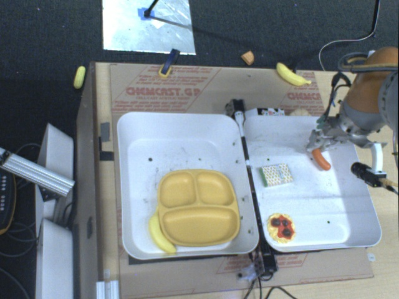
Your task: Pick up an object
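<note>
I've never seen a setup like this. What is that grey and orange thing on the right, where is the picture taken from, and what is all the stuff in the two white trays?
The photo comes from one fixed camera above the bench, looking down at a slant. The grey and orange thing is a robot arm reaching in from the right; its gripper is its hand. It hangs over the right bin, just above a small orange carrot toy. That bin also holds a patterned sponge-like square and a toy pizza. The left bin holds a yellow divided plate with a toy banana lying against its lower left edge. I cannot see anything between the gripper's fingers, so nothing looks picked up yet.
</note>
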Action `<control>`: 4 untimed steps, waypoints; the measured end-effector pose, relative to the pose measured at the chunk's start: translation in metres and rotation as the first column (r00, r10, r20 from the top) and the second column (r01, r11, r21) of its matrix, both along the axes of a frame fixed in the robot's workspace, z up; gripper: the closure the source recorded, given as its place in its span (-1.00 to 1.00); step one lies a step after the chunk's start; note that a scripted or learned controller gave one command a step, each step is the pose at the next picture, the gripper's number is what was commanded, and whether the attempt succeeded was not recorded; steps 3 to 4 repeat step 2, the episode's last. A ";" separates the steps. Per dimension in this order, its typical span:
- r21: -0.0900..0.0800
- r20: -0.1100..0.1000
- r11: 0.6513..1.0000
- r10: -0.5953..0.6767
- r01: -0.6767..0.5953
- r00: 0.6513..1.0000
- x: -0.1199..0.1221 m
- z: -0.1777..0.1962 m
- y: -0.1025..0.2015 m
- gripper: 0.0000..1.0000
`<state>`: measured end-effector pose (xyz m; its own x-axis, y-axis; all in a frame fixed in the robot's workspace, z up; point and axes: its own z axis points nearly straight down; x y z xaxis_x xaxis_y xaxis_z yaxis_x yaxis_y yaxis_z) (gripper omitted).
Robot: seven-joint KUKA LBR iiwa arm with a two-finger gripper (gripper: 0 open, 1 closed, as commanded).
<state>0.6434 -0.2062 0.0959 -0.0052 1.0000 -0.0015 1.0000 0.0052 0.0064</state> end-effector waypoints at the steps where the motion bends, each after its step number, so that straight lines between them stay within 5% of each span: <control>1: 0.003 -0.001 1.000 0.000 0.000 1.000 0.027 0.045 0.083 1.00; 2: 0.002 -0.003 1.000 -0.002 0.002 1.000 -0.047 0.097 0.122 1.00; 4: 0.002 -0.003 1.000 -0.002 0.002 1.000 -0.047 0.097 0.122 1.00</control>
